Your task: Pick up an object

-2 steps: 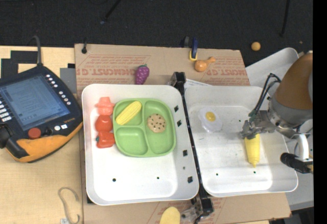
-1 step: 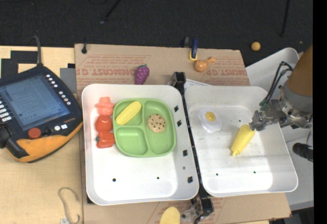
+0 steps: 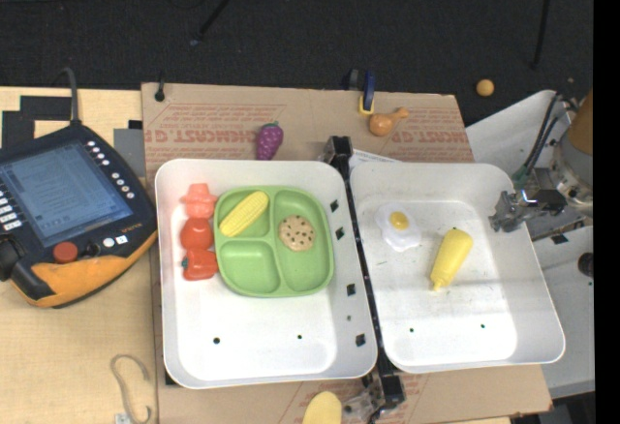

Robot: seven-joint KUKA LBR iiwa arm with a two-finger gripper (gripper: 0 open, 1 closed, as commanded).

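Note:
In the right bin [image 3: 523,335] lie a yellow squeeze bottle [image 3: 449,257], tilted, and a fried egg toy [image 3: 398,225] to its upper left. The left bin [image 3: 252,354] holds a green divided plate [image 3: 254,269] carrying a corn cob [image 3: 241,212] and a cookie [image 3: 297,233]. An orange-red toy figure [image 3: 198,232] stands at the plate's left. My gripper [image 3: 511,211] hovers at the right bin's right rim, well to the right of the bottle, with nothing seen in it.
A teach pendant [image 3: 63,209] rests on the bench at the left. On the cardboard behind the bins lie a purple grape bunch [image 3: 268,139] and an orange pear-like toy [image 3: 386,121]. A yellow lemon [image 3: 323,408] sits at the front edge.

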